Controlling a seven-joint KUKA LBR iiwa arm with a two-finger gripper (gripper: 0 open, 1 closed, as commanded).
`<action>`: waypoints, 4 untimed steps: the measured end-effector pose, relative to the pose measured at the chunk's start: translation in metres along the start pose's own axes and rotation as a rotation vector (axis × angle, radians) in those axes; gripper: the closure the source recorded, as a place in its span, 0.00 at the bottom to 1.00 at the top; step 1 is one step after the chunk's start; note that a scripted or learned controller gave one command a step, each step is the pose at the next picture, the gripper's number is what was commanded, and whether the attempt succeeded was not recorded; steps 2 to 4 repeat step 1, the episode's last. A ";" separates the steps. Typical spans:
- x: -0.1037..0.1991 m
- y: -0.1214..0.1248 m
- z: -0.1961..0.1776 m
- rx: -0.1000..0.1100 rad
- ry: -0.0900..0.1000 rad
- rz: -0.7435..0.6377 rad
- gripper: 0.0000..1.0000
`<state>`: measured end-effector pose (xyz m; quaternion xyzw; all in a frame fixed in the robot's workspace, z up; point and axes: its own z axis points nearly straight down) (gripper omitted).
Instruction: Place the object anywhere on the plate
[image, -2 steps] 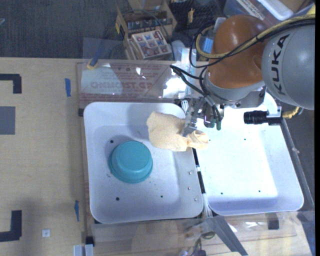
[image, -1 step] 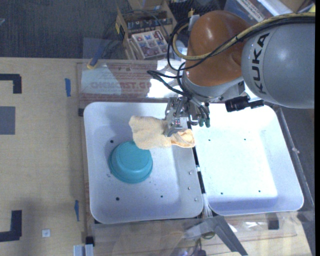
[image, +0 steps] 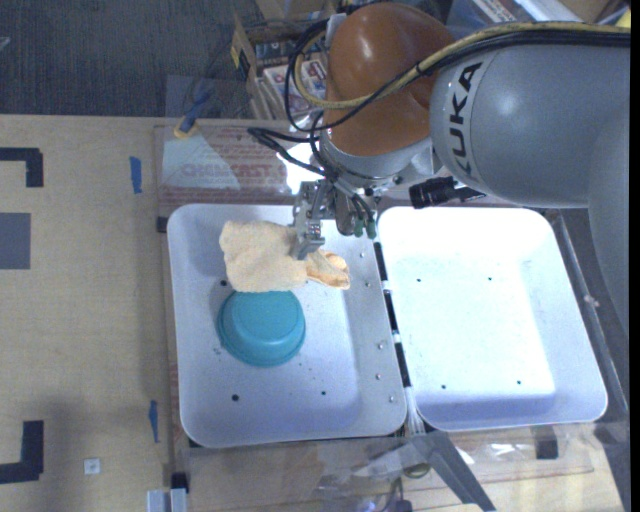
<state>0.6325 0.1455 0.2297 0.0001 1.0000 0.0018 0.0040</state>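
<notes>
Left bin (image: 200, 400) holding a pale yellow cloth (image: 258, 258), limp and crumpled, its long axis running left to right along the bin's far part. The cloth's near edge touches, perhaps overlaps, a round teal plate (image: 262, 326), smooth and rigid. The gripper (image: 308, 240) hangs over the cloth's right part; its fingers appear to pinch a fold, though the view is too coarse to be sure. The plate lies toward the viewer and left of the gripper.
</notes>
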 end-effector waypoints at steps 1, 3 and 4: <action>0.000 0.000 -0.001 0.000 -0.001 0.000 0.00; 0.000 0.000 -0.001 0.000 -0.001 0.000 0.00; 0.000 0.000 -0.001 0.000 -0.001 0.000 0.00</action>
